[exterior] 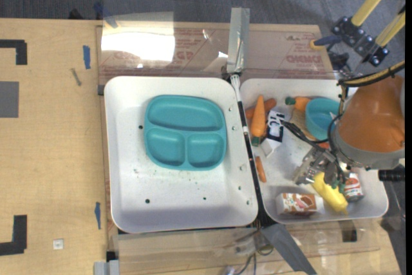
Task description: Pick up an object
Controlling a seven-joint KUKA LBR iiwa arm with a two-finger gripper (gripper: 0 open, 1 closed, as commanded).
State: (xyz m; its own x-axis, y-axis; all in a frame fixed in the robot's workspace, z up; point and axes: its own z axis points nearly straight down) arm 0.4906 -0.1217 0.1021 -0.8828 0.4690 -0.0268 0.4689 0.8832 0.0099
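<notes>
Your pincer (317,170) is low in the right bin (380,206), just beside the yellow banana (329,193); I cannot tell how it stands. Bring it straight over the banana, away from the small can (352,188) and carton (299,203).

Smooth teal plastic tray (185,132), wooden bench (45,138)

Your divided plate (185,131) sits in the left bin (122,158); at three o'clock, the right bin (376,206) holds the carrot (259,118).
</notes>
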